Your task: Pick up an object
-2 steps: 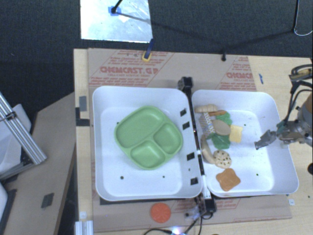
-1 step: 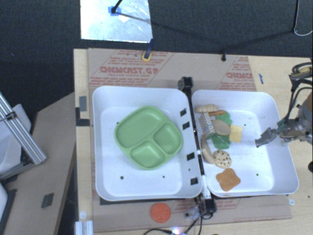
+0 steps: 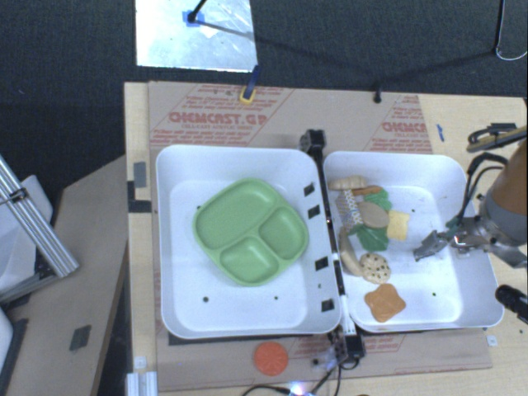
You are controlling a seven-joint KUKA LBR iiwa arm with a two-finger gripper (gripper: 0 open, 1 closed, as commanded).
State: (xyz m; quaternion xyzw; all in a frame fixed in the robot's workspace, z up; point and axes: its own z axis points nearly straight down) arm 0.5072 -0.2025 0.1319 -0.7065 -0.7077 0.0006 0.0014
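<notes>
Orange disc (image 3: 271, 356) on worktop (image 3: 206, 106) front edge. Green tray (image 3: 251, 231) fills left bin (image 3: 177, 167). Toy food pile (image 3: 370, 229) in right bin (image 3: 437, 172), left of end effector (image 3: 431, 246), apart; end effector state unclear.

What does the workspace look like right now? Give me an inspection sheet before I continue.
Surface: bench covered with printed cardboard, bearing the left bin and the right bin side by side.
Job's things: play-food pieces bunched at the right bin's left side, including a cookie, an orange piece, a green leafy piece and a yellow block.
Clutter: green divided plate in the left bin; orange disc on the bench's front edge.
Grippers: gripper low over the right bin's right half, apart from the food.
Cables: dark cables by the wrist.
Surroundings: dark floor, shiny sheet.
</notes>
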